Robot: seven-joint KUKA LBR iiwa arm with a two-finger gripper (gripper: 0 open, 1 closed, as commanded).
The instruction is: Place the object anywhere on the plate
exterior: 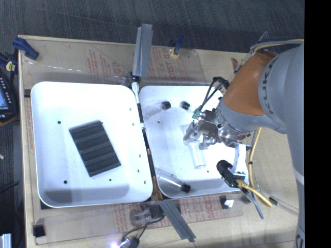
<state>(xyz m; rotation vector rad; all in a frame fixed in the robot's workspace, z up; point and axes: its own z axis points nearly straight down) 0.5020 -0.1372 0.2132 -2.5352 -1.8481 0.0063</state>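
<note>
A dark grey ribbed plate (94, 148) lies flat and slightly turned in the left bin (46, 94). My gripper (199, 137) hangs over the middle of the right bin (170, 94), far to the right of the plate. Just below the gripper lies a small clear vial (198, 157), its upper end at or under the gripper's tip. Whether the vial is touched or held is not visible.
More clear vials with black caps lie in the right bin: one at the back left (161, 106), a cap at the back (184, 105), one along the front wall (175, 182). The arm's black cable and fitting (226, 170) hang over the bin's front right corner.
</note>
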